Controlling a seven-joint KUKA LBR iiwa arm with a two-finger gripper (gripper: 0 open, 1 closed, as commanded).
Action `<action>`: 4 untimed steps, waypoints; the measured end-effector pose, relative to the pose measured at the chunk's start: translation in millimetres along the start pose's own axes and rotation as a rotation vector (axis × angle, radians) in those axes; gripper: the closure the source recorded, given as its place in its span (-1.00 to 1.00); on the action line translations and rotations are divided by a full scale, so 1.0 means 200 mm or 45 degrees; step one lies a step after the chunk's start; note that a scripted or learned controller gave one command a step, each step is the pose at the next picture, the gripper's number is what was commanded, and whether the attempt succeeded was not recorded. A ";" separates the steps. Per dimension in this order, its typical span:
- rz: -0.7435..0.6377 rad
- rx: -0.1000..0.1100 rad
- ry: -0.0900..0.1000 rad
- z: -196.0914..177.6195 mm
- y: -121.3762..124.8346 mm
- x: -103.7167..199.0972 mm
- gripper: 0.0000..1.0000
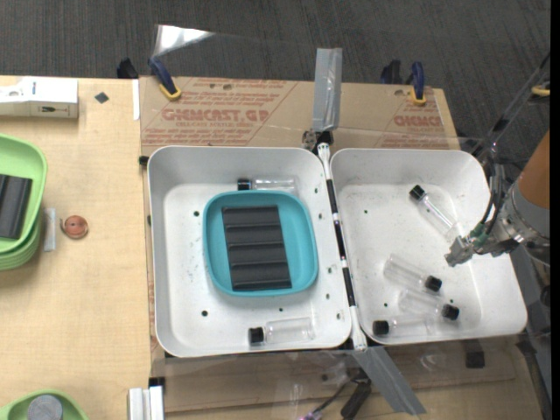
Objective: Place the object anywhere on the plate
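Note:
A teal square plate (213, 243) sits in the left bin (175, 261) with a dark ridged block (256, 246) lying on it. Clear tubes with black caps are scattered about. In the right bin (499, 322) one tube (434, 208) lies near the back, and two more (409, 275) (430, 307) lie toward the front. My gripper (461, 252) hangs low over the right bin's right side, just right of these tubes and below the back one. Nothing is visibly held in it.
Two more capped tubes lie in the left bin, one behind the plate (267, 184) and one in front of it (284, 330). A loose black cap (381, 327) rests at the right bin's front. Green trays (22, 204) stand on the bench at far left.

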State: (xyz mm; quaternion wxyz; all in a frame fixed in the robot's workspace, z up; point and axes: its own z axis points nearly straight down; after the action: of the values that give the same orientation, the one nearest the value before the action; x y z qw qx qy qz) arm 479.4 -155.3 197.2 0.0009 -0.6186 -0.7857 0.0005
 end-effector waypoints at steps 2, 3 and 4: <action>-0.540 0.000 0.000 0.03 0.07 0.31 1.00; -0.860 0.000 0.000 0.03 0.13 0.58 1.00; -0.853 -0.002 -0.001 -0.01 0.14 0.58 1.00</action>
State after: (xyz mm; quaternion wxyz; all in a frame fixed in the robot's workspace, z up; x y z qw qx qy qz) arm 479.4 -36.3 199.1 0.0002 -0.3257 -0.9455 -0.0001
